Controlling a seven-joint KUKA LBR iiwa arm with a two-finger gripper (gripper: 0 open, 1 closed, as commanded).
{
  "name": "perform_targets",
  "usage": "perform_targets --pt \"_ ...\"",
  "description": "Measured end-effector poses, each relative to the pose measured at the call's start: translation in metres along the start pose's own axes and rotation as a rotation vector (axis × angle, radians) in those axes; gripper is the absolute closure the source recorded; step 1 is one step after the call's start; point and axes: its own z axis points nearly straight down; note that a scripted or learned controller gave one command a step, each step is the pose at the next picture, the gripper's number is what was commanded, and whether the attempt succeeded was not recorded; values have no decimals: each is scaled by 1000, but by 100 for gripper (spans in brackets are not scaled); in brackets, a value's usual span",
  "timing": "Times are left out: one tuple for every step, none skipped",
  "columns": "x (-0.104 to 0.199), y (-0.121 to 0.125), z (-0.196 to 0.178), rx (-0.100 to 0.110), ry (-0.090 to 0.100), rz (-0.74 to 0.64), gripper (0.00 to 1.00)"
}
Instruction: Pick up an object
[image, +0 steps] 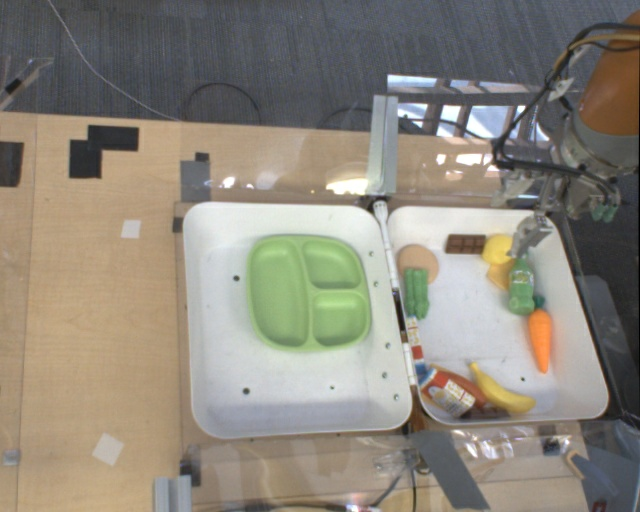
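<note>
Nothing is picked yet, by the look of it: every item lies on a bin floor and the gripper (527, 238) hangs low over the upper right part of the right bin (470, 330). Whether the fingers are parted or closed I cannot tell from this slant; nothing is visibly between them. Directly beneath sit the likely targets: a yellow item (497, 250), and just below it a green bottle-like object (520, 292), the two touching or nearly so. An orange carrot (540, 338) lies just below that, close to the right wall, so room is tight on that side. The chocolate bar (464, 243) lies just left of the yellow piece. The banana (500, 390) and a red packet (449, 391) crowd the near edge. The bin's middle is open floor. The left bin (215, 340) holds a green divided plate (305, 291).
</note>
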Motion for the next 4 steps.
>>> perform_targets --pt "35 -23 101 -2 5 -245 0" --pt "113 -32 161 0 0 -375 0" --pt "50 -46 166 1 -3 -257 0" --pt "105 -56 164 2 -4 -94 0"
